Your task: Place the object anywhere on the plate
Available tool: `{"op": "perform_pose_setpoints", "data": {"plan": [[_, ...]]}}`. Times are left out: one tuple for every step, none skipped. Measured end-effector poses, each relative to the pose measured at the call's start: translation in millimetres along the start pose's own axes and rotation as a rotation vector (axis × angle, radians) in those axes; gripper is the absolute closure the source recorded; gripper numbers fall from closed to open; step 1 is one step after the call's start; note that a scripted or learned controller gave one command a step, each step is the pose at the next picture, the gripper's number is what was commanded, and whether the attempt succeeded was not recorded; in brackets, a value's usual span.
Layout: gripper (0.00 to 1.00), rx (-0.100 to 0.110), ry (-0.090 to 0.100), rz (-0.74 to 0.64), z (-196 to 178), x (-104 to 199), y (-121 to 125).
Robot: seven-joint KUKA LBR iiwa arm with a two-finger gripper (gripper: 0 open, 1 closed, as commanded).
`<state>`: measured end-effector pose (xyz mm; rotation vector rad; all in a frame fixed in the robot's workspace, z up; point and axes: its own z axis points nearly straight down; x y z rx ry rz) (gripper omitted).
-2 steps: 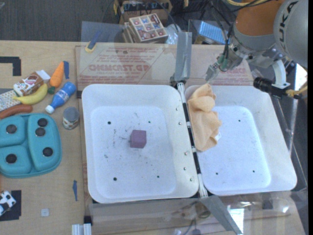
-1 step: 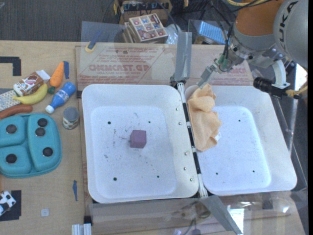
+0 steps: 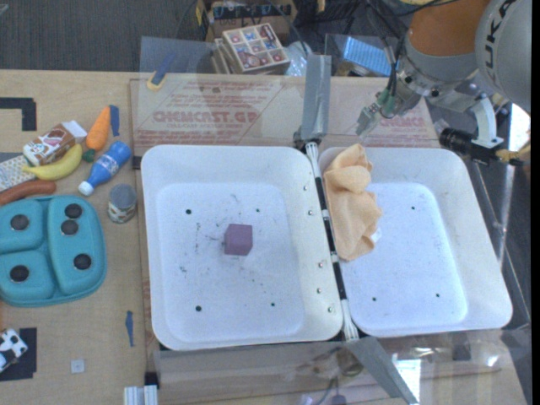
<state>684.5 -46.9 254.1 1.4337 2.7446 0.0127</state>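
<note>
The hand (image 3: 377, 115) hangs above the right bin's (image 3: 439, 310) far edge; I cannot tell its state. One purple cube (image 3: 238, 239) sits mid left bin (image 3: 169, 310), probably light, stiff and easy to pinch across flat sides. One tan cloth (image 3: 350, 201) lies crumpled at the right bin's left side: soft, limp, best pinched at a raised fold. Two bins; the blue plate (image 3: 51, 247) rests on the worktop

The arm (image 3: 481, 24) has a broad orange band above a rounded light-grey wrist housing with part of dark "KUKA" lettering on its side. A yellow cable loops over its top. Below, a grey flange carries black fittings and a slim gripper (image 3: 377, 115) with greenish, translucent-looking parts.
</note>
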Motion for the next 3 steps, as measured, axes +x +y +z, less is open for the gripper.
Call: {"op": "perform_pose_setpoints", "data": {"plan": [[0.0, 0.0, 0.0, 0.0, 0.1, 0.1, 0.0], [1.0, -0.004, -0.005, -0.002, -9.0, -1.6, 2.1], [0.0, -0.004, -0.005, -0.002, -8.9, -1.5, 2.1]]}}
